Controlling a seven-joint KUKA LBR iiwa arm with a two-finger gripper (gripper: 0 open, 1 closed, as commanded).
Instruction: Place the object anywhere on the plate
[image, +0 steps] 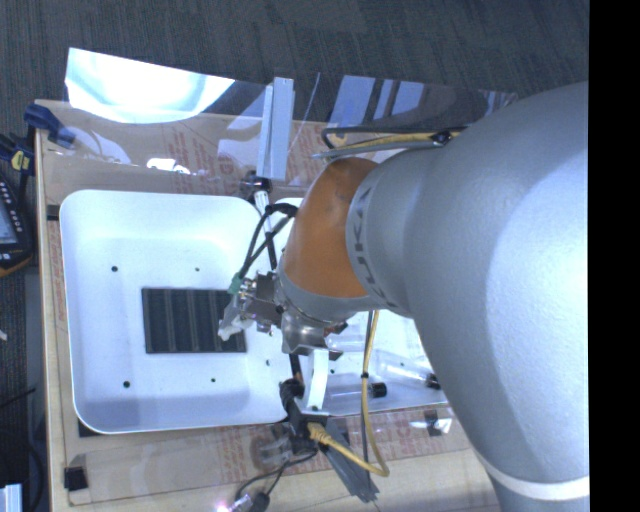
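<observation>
Arm: the big grey KUKA arm (480, 280) with its orange band (325, 235) comes in from the right and covers most of the right-hand side of the bench.
Claw: the gripper (235, 325) sits low over the left bin, at the right edge of the dark panel. From here I cannot tell whether it is released or clenched, and I cannot make out anything held in it.
Left bin: a shallow white plastic bin (100, 300) with rounded corners, lying toward the left edge of the bench.
Dark panel: a black ribbed rectangular plate (180, 320) lies flat in the middle of the left bin's floor.
Task object: I cannot pick out a separate loose object; if one is there, the wrist hides it.
Right bin: the second white bin (400, 385) peeks out under the arm, just beside the left bin's right wall.
Cables: black cables (262, 235) loop down along the wrist, and a yellow cable (368, 400) hangs toward the near edge of the bench.
Bench: a pale wooden bench (150, 460) carries both bins.
</observation>
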